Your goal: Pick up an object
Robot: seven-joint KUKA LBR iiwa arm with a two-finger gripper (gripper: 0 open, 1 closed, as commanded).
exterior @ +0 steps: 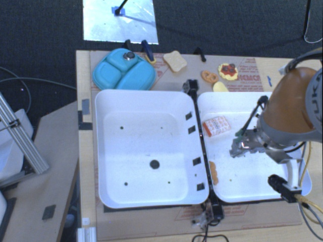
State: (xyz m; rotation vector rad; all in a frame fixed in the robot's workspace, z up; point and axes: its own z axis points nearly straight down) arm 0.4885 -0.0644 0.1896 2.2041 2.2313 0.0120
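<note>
In the right bin (252,195) a red and white packet (217,126) lies near the back left corner. A small orange-brown piece (213,172) rests against that bin's left wall, nearer the front. My gripper (241,147) hangs over the middle of the right bin, just right of and in front of the packet and apart from it. Nothing shows in its grasp. The orange-banded arm (295,105) covers the bin's right part.
The left bin (108,135) holds a small dark disc (154,164). Behind the bins lie a blue divided plate (124,70), a toast slice (175,61), a pretzel (209,76), a small pizza (228,70) and a yellow piece (220,87).
</note>
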